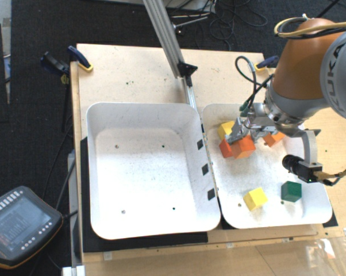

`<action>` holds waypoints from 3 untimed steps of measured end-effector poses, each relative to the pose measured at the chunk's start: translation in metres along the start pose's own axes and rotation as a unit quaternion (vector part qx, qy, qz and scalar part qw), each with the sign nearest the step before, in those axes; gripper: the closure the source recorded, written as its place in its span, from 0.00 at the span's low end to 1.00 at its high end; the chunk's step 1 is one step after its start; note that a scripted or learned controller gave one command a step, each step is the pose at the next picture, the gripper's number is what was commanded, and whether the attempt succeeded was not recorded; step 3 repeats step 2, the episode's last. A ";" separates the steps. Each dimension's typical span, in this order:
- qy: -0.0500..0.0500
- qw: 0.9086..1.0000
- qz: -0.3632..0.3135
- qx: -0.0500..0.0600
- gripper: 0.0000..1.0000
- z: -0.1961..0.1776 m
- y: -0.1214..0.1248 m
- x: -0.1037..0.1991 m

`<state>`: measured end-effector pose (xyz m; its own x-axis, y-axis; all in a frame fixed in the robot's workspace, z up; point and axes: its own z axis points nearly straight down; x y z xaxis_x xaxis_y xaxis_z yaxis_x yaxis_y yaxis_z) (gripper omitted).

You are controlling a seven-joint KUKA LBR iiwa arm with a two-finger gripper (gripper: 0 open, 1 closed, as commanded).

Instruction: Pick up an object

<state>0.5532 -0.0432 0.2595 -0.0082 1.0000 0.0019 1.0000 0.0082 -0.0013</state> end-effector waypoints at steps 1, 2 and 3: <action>0.000 1.000 0.000 0.001 1.00 0.016 -0.012 0.056; 0.000 1.000 -0.001 0.000 1.00 0.009 -0.027 0.111; 0.000 1.000 -0.001 0.000 1.00 0.009 -0.027 0.111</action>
